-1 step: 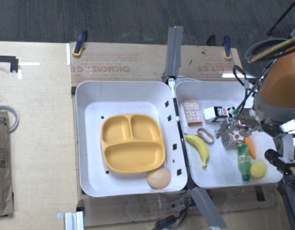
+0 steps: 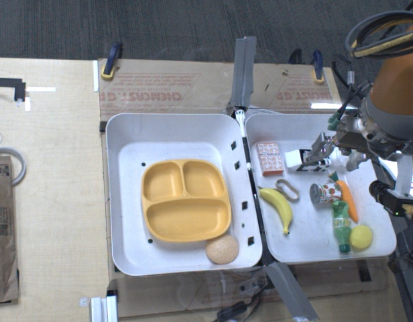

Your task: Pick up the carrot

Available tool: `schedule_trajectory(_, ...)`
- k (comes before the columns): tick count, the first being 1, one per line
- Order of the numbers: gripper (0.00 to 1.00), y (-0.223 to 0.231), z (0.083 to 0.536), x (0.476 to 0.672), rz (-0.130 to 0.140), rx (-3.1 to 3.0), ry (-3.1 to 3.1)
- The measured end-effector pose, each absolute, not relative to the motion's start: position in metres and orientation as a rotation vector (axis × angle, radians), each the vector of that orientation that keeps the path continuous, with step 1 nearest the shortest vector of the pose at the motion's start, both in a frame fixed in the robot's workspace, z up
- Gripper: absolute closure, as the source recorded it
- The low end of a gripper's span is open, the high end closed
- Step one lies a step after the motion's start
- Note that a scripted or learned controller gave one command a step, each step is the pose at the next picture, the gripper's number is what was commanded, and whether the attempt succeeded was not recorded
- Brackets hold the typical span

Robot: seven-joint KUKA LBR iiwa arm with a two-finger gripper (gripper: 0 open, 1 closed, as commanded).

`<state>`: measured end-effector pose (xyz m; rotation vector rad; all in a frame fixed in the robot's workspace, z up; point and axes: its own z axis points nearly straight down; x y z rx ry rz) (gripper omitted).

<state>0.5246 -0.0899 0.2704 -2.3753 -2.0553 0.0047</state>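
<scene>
Carrot sits in the right bin, toward its right side, lying flat on the floor. Long axis runs near-to-far in the view with a slight lean: leafy green end points up toward the gripper, orange tip points down toward the lemon.

Gripper hangs over the upper middle of the same bin, up and to the left of the carrot. So the carrot lies down-right of the jaws, near but clearly apart, nothing touching. Can't tell jaw state from here: the finger area is a clutter of dark and white bits and I can't make out a gap. Nothing visibly held.

Crowding is the issue. Can lies just beside the carrot's left flank, maybe touching near the top. Green bottle lies just left of the lower half, roughly parallel. Lemon sits just below the tip. Right flank looks open toward the bin wall.

My read: the move needs a shift toward the right wall and toward the near edge, then jaws closing across the short width, one finger going into the narrow slot between carrot and can/bottle. That slot looks like the weak point; a finger landing on the can seems likely if the offset is small.

Banana, box are well left, out of the way.
</scene>
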Motion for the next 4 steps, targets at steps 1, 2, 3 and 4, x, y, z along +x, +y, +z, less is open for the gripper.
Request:
schedule_trajectory(1, 0.0, -0.151, 0.191, 0.556, 0.005, -2.227, -2.213)
schedule_trajectory(2, 0.0, -0.196, 0.14, 0.554, 0.004, -2.173, -2.266)
schedule_trajectory(3, 0.0, -0.21, 0.092, 0.552, 0.001, -1.967, -2.45)
schedule_trajectory(4, 1.0, -0.211, 0.101, 0.552, 0.001, -1.971, -2.449)
